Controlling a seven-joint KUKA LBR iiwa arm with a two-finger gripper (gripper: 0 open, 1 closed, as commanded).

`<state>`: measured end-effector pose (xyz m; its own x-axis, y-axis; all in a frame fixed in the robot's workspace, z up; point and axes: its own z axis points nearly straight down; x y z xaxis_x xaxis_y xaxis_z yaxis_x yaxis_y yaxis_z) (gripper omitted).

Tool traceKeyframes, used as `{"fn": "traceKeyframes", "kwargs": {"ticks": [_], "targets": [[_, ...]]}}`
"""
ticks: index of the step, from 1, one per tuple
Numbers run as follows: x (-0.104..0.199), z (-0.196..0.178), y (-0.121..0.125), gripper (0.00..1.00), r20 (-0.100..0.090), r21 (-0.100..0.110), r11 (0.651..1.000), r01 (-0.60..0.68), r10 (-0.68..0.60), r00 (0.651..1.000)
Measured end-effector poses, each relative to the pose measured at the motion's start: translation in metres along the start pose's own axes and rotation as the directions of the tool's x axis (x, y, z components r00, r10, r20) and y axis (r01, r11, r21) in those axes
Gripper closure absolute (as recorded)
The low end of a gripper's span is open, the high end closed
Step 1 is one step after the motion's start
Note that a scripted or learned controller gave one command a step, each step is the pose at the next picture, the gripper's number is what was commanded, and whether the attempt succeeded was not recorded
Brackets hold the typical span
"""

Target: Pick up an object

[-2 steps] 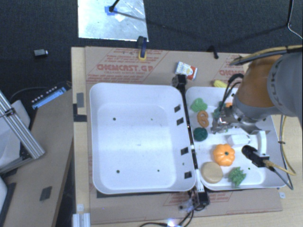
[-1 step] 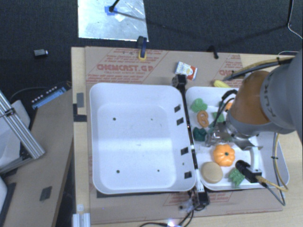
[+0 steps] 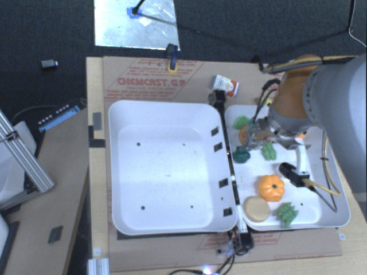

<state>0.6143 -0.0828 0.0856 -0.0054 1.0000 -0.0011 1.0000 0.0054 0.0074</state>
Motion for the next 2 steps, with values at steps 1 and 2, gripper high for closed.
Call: {"fn": "traceKeyframes", "kwargs": {"ticks": [1,2], "targets": [[0.033,-0.197,-0.007,1.00,-0.001,-0.013,1.000,0.003,-0.003,1.000],[0.026,-0.136,-0.106,1.00,-0.003,0.018,1.000,-0.007,0.007,1.000]]}}
